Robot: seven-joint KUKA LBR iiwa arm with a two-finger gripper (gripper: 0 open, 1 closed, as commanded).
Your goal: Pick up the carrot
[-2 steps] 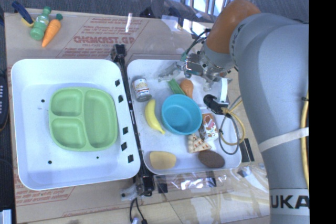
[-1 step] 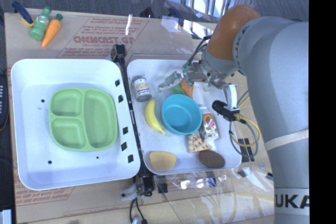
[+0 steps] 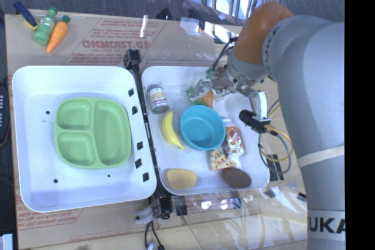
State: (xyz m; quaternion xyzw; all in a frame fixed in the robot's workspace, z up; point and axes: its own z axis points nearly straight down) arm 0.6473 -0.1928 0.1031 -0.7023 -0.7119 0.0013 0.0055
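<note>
A small orange carrot [image 3: 207, 97] with a green leafy top [image 3: 193, 91] lies at the back of the right bin [image 3: 176, 75], just behind the blue bowl [image 3: 202, 127]. My gripper [image 3: 213, 86] is lowered right over the carrot's orange end, and the wrist hides much of it. I cannot make out whether the carrot is gripped. A second toy carrot [image 3: 57, 36] lies outside the bins on the cardboard at the far left, beside a green bottle [image 3: 44, 27].
The right bin also holds a can [image 3: 157, 99], a banana [image 3: 171, 129], a waffle [image 3: 220, 159], a snack packet [image 3: 234, 140], a yellow potato [image 3: 181, 178] and a brown lump [image 3: 236, 177]. A green divided plate [image 3: 92, 132] sits in the left bin [image 3: 29, 184].
</note>
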